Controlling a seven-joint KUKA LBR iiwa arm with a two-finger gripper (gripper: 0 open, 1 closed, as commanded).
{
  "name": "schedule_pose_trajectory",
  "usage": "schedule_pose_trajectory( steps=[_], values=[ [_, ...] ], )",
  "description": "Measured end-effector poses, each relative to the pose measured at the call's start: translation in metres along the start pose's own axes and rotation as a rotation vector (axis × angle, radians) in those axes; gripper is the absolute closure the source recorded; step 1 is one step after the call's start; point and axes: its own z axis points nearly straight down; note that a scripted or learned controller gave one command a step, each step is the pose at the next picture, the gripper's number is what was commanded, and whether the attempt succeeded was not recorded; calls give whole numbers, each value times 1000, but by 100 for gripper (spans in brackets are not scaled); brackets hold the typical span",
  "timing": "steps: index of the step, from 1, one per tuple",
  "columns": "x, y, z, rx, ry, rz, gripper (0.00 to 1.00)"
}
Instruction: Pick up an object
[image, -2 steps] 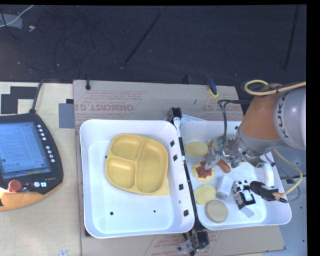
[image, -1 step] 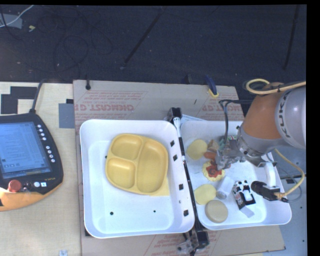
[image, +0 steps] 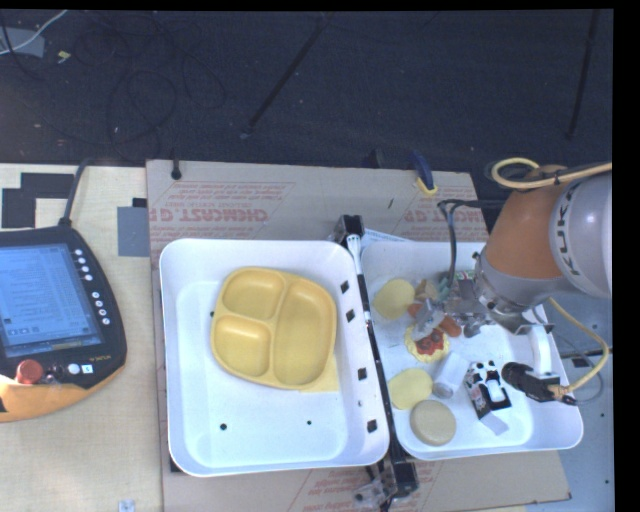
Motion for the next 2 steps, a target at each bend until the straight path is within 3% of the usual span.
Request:
schedule_pose_trajectory(
  steps=[1, 2],
  values=[
    [-60, 42, 15, -9, 9, -7, 0],
    [21, 71, 1, -6, 1, -13, 0]
  ],
)
